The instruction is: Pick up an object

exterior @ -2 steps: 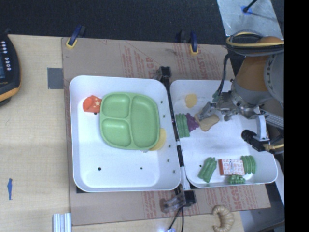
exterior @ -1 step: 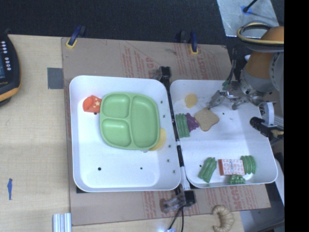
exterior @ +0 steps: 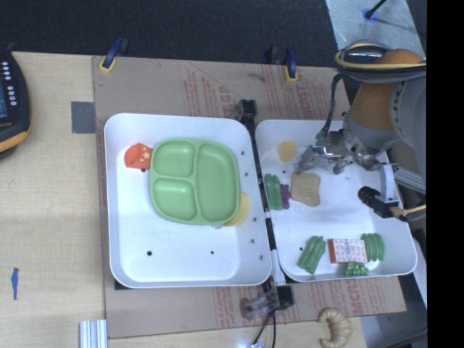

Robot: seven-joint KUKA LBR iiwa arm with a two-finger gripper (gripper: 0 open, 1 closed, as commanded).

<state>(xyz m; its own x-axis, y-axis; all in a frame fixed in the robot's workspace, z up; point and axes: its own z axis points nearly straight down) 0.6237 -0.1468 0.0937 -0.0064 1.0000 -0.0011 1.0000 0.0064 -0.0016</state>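
Landmark: brown cardboard sheet (exterior: 181, 85) lying on the wooden desk (exterior: 43, 216).
- Yellow-handled clamp (exterior: 111, 54) and blue clamp (exterior: 290, 64): on the sheet's far edge.
- Grey tape patch (exterior: 83, 117): just left of the sheet.
- Black-and-orange handheld controller (exterior: 10, 100): farther left, at the desk's edge.
- Blue mark (exterior: 14, 283): well left of the sheet's near corner.

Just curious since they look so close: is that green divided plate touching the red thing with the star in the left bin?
Touching, as far as the camera view shows: the green divided plate has its upper left rim over the edge of the red star piece, no white gap between them.
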